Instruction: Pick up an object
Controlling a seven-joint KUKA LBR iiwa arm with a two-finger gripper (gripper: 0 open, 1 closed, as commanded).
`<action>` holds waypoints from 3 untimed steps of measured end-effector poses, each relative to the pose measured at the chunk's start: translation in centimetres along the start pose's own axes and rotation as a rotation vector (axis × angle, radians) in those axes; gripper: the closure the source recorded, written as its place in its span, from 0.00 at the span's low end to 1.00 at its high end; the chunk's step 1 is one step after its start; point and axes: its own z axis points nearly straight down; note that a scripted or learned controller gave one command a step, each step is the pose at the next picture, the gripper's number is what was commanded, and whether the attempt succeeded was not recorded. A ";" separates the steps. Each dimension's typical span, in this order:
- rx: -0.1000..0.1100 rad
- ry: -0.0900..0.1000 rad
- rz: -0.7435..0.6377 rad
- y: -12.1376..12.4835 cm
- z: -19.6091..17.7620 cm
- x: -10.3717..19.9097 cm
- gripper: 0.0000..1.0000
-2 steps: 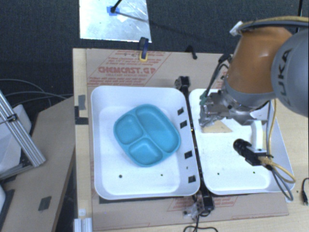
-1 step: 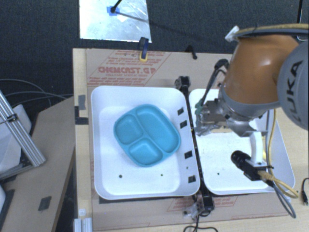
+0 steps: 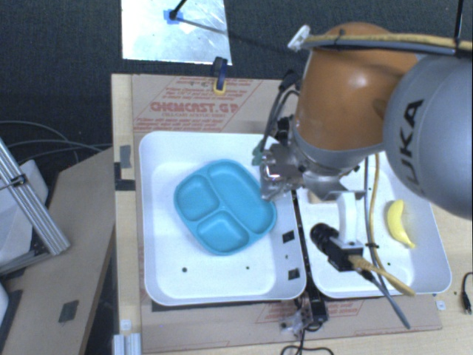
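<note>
Nearest me, the front rim of the left bin point(image 3: 222, 296) runs along the bench edge, and beside it the right bin point(image 3: 436, 276) carries a tangle of black fitting and cable point(image 3: 336, 248) from the arm's wrist hanging over its near left corner.

Moving back, the blue divided plate point(image 3: 222, 207) lies flat in the middle of the left bin, toward its right wall. I judge it to be light, stiff moulded plastic, smooth and likely slippery, not fragile. Its flat floor offers nothing to pinch, so I would take it by the raised rim or one of the dividing ridges between its three compartments. Its long axis runs diagonally, from far left to near right, with the two smaller compartments on the near side.

In the right bin a banana point(image 3: 400, 222) lies near the right wall, well apart from the plate, its length running roughly near to far with a slight curve. It looks light and soft, easily bruised, and best grasped across its middle.

Farther back, the gripper point(image 3: 275, 177) sits just over the plate's far right rim, at the wall between the bins. I cannot tell how it is set from here, and nothing visibly sits in it.

Above it the grey and orange arm point(image 3: 355, 102) blocks the far part of the right bin.
</note>
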 end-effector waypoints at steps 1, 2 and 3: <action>-0.010 0.003 0.002 0.2 -11.3 4.9 1.00; -0.004 -0.001 0.013 0.1 -16.6 1.0 1.00; 0.012 -0.006 0.006 0.5 -5.4 4.6 1.00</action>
